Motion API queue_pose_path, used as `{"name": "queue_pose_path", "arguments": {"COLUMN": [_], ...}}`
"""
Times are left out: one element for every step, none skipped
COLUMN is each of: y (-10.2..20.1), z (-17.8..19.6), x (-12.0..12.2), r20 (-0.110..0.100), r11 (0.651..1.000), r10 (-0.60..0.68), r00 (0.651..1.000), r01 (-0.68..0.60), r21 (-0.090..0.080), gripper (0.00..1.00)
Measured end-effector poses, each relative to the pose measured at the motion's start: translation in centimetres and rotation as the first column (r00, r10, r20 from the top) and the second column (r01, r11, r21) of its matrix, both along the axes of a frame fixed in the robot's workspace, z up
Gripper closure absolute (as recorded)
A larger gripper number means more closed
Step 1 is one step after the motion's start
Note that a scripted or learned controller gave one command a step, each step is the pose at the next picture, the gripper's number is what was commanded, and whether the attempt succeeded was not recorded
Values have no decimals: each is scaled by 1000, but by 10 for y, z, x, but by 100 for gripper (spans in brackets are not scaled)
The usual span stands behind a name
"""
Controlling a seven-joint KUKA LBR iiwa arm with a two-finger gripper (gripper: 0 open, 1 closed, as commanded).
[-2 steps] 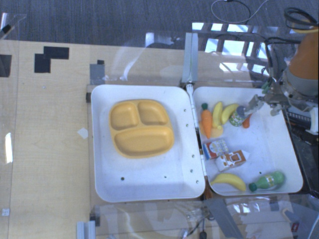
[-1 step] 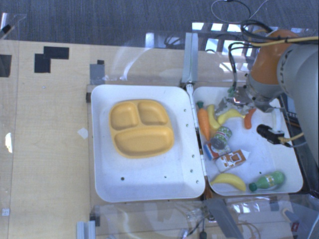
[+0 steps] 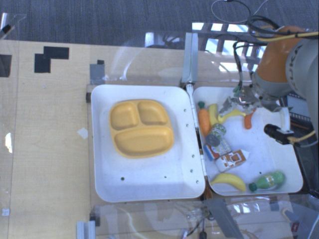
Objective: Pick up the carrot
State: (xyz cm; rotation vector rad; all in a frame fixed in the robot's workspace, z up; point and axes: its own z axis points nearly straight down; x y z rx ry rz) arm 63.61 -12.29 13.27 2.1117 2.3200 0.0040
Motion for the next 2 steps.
{"name": "queue_pose_path", "arguments": {"y": [36, 26], "z": [-43, -45], "x": [36, 30], "r20": [8, -18], "r11": [999, 908], "r10": [-53, 418], "r00": [999, 908], "r01": [53, -418], "r21": [0, -3], "gripper": [0, 0]}}
